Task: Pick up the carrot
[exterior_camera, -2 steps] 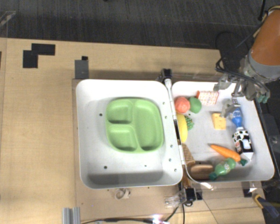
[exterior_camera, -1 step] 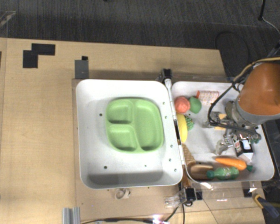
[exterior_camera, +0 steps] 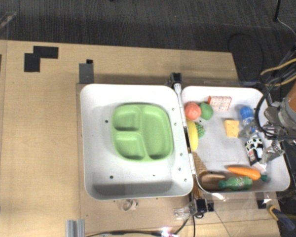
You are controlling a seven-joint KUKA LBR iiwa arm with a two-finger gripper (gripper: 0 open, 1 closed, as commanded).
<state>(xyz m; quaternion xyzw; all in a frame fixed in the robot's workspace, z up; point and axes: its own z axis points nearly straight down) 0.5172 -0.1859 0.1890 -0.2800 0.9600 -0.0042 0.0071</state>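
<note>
Watching the grey arm's jaws (exterior_camera: 266,149) hang just above the long orange carrot (exterior_camera: 244,172) in the right white bin (exterior_camera: 214,154); I cannot tell their opening.

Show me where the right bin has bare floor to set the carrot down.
The right bin has one open patch mid-floor, bordered by the cheese wedge, banana and carrot. The near edge is crowded: carrot and green vegetable. The far-left corner holds a tomato. The claw crowds the right side.
</note>
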